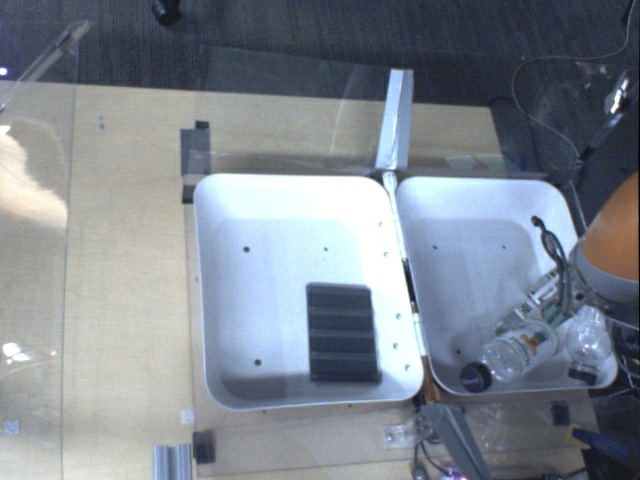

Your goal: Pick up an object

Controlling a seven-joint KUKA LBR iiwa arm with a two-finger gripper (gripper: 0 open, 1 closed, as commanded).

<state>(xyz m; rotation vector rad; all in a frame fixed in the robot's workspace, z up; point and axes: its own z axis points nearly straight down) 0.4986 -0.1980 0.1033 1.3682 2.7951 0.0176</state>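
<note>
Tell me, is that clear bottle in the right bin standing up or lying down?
Lying down. The clear bottle rests on its side on the right bin floor, dark cap pointing toward the bin's near-left corner.

The grey arm with its orange band (pixel 615 230) enters at the right edge, its two-finger gripper (pixel 540 298) pointing left and down.

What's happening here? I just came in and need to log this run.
The arm reaches in from the right over the right bin, its gripper low beside a clear plastic bottle lying on its side in the near corner. A grasp isn't evident. A black ridged block lies untouched in the left bin.
</note>
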